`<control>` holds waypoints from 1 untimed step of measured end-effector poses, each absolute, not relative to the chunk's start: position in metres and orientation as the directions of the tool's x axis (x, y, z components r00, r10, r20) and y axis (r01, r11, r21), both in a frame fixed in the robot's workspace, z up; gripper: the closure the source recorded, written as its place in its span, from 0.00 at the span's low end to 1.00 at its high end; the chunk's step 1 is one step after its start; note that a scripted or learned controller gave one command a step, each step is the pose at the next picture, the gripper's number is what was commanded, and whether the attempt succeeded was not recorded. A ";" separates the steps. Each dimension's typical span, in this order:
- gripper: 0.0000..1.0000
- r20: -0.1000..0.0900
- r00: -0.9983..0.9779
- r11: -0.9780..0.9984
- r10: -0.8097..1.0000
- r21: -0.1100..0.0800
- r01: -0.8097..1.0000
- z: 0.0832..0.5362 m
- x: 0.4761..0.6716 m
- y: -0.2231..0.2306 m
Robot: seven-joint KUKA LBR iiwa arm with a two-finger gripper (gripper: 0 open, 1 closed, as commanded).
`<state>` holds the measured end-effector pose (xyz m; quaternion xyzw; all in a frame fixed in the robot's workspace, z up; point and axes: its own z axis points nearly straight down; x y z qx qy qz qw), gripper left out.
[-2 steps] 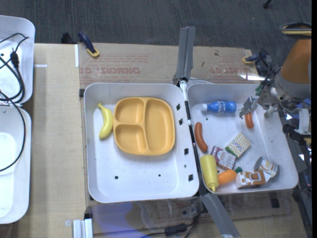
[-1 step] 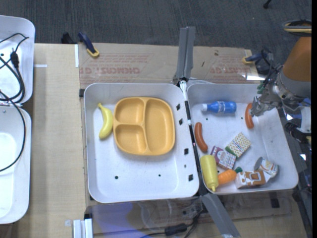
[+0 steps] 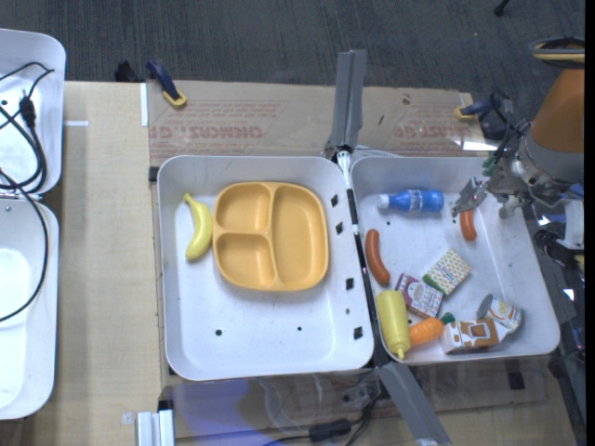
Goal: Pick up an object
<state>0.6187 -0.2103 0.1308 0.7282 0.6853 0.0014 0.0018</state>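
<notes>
My gripper [image 3: 485, 204] hangs over the upper right part of the right bin [image 3: 521, 277], open, with nothing between its fingers. A small orange-red sausage [image 3: 468, 226] lies on the bin floor just under the left fingertip [image 3: 463, 202]. A blue bottle [image 3: 414, 201] lies on its side to the gripper's left. Lower in this bin are a longer sausage [image 3: 376, 255], a yellow squeeze bottle [image 3: 392, 321], a carrot [image 3: 426, 331] and several small cartons [image 3: 447, 270].
The left bin [image 3: 260, 342] holds a yellow divided plate [image 3: 271, 235] and a banana [image 3: 197, 228] beside it. A raised divider [image 3: 349, 203] separates the bins. Cables and white trays [image 3: 23, 249] sit at far left.
</notes>
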 end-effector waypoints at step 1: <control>0.00 0.001 0.101 -0.101 0.995 -0.002 0.995 0.091 0.632 -0.200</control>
